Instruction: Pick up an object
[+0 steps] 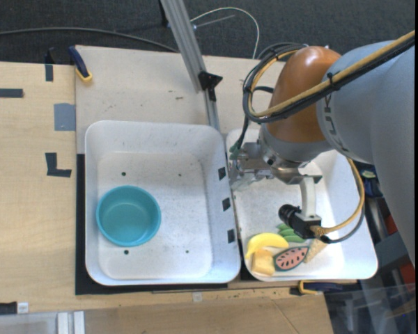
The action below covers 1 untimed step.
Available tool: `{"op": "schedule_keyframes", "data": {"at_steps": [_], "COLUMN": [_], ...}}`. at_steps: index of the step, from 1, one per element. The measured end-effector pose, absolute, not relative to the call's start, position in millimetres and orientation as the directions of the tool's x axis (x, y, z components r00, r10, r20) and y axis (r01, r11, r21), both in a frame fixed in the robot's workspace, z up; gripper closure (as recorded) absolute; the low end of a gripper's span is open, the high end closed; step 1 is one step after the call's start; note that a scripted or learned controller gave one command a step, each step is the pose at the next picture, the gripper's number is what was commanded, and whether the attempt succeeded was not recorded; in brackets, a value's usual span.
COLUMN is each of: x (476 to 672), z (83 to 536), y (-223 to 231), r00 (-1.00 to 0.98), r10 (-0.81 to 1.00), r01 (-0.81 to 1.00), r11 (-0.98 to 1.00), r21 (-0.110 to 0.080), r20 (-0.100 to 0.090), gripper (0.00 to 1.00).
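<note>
Pincer (246,167) hangs at the far-left corner of the right bin (345,252), beside its wall; the wrist hides it, so wide or narrow I cannot tell. A watermelon slice (292,258), a yellow piece (265,245) and something green (286,229), perhaps a leaf, huddle at the near edge. Closing here would likely catch nothing or scrape the wall. A teal bowl (128,216) sits in the left bin (97,134).

- Nothing readable here as far as I can see: no words, brand names or numbers on anything.
- The dark tape pieces (58,172) stuck on the wooden bench (21,221) are just plain angular shapes, not letters or signs.
</note>
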State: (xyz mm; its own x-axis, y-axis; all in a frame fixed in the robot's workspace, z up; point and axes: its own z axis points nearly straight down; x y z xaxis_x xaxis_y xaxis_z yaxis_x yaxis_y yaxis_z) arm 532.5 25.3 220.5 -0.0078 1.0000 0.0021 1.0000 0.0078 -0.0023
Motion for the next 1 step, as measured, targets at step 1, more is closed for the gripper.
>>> {"op": "schedule_keyframes", "data": {"at_steps": [1], "x": [528.9], "z": [227.8], "y": [70.7], "r00": [-0.007], "r10": [1.000], "r01": [1.000], "r11": [0.007], "r21": [-0.002], "r20": [0.001], "gripper": [1.00]}}
